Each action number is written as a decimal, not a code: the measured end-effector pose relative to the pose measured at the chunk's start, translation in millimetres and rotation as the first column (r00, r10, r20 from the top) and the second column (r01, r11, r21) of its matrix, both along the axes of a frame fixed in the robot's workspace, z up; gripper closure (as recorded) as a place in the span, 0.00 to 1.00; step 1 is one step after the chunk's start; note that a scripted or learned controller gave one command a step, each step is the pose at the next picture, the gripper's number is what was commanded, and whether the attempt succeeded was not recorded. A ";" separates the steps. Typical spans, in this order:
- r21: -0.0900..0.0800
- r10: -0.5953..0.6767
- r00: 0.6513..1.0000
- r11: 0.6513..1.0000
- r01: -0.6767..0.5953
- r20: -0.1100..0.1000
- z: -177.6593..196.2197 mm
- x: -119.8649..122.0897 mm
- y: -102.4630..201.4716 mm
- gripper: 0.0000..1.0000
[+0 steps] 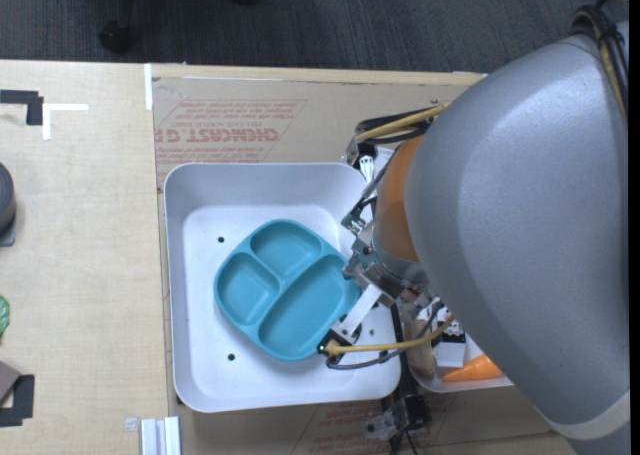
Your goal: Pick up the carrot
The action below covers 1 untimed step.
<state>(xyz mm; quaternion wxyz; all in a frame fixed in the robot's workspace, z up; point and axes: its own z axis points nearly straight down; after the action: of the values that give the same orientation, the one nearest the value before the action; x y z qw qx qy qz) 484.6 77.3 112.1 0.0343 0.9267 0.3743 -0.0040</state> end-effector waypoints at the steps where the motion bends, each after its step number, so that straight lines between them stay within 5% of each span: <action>1: -0.016 -0.322 0.945 0.946 0.323 0.052 0.1 5.6 7.2 0.00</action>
<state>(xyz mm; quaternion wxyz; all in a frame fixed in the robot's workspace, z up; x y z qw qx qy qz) 490.1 84.5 112.2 0.0533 0.9747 0.2168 0.0086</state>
